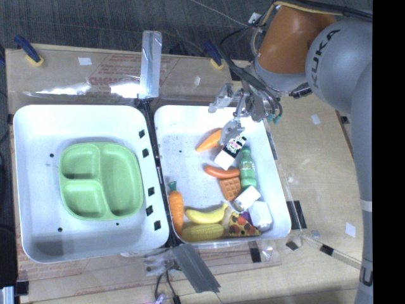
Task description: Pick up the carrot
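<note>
While the gripper (235, 126) hangs over the right bin (183, 125), lower it squarely onto the carrot (176, 210) and grip across its width. Finger state cannot be determined. Carrot: orange, tapered, green-topped, lying against the bin's left wall beside the banana (207, 215).

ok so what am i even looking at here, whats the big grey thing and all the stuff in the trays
The big grey thing is a robot arm, reaching in from the right. At its tip is a two-finger gripper, hanging over the right bin. One fixed camera looks down on the bench at a slant. There are two shallow white bins side by side. The left bin holds a green divided plate. The right bin holds toy food: a carrot with a green top by its left wall, a banana, corn, a waffle, a green bottle and more. I cannot tell that the gripper holds anything.
</note>
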{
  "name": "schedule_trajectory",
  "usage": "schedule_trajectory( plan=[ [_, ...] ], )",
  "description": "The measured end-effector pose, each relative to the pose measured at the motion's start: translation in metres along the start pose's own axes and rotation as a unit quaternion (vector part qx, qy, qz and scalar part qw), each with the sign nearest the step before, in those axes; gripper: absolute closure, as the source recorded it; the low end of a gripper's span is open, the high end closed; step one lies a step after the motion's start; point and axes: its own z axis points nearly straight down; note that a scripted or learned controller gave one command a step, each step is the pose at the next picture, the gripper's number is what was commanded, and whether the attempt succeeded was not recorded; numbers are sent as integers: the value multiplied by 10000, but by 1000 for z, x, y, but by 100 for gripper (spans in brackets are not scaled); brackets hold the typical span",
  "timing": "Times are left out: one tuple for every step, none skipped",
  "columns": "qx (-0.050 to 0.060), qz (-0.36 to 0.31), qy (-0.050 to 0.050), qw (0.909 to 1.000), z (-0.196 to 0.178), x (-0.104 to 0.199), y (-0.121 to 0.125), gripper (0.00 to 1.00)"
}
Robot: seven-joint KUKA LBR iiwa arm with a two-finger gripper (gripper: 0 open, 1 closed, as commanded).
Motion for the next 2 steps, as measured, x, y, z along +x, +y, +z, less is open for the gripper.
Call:
schedule_trajectory(
  plan=[
    [-14, -604, 17, 9982, 115, 7, 7, 0],
    [-5, -753, -42, 9972, 49, 7, 45, 0]
  ],
)
